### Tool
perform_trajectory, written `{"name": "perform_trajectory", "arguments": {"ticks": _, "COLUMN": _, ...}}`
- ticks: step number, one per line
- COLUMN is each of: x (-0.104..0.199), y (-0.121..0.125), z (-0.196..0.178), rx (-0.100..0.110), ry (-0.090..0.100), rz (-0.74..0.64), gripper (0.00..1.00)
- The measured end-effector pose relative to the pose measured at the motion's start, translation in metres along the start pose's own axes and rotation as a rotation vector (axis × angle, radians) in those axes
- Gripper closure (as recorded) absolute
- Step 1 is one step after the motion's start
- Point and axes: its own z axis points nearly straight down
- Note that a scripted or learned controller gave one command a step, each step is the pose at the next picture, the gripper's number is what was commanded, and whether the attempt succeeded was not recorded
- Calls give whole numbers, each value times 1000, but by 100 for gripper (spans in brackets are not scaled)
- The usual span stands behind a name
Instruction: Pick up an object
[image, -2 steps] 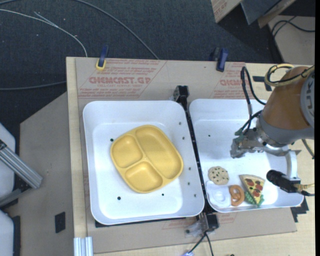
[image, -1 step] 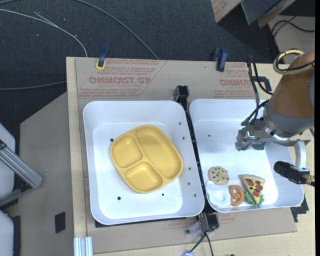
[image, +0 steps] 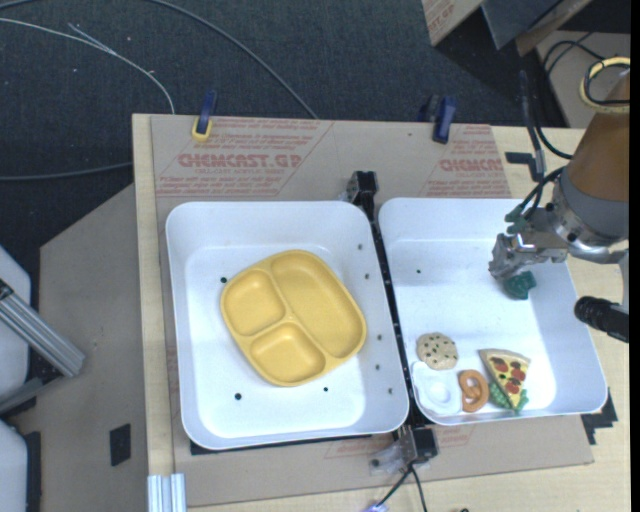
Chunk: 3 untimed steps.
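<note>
My gripper (image: 513, 262) hangs low at the upper right of the right bin (image: 450, 290). It is right over a small dark green object (image: 520, 288), whose lower part peeks out beneath it. Whether it touches the green piece is unclear. Near the front of that bin lie a chocolate-chip cookie (image: 437, 349), a brown pretzel (image: 472, 389), a pizza slice (image: 505, 377) and a flat white piece (image: 433, 391) under the pretzel.
A yellow three-compartment plate (image: 291, 316) lies in the middle of the left bin (image: 185, 300). A black divider clamp (image: 363, 187) sits between the bins at the back. Blue clamps (image: 442, 118) hold the cardboard base.
</note>
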Motion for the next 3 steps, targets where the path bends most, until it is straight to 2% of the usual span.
{"name": "perform_trajectory", "arguments": {"ticks": 1, "x": 37, "y": 21, "z": 7, "rx": 5, "ry": 2, "rz": -3, "gripper": 100}}
{"name": "perform_trajectory", "arguments": {"ticks": 2, "x": 89, "y": 36, "z": 16, "rx": 6, "ry": 2, "rz": -4, "gripper": 100}}
{"name": "perform_trajectory", "arguments": {"ticks": 3, "x": 136, "y": 63, "z": 10, "rx": 4, "ry": 3, "rz": -4, "gripper": 100}}
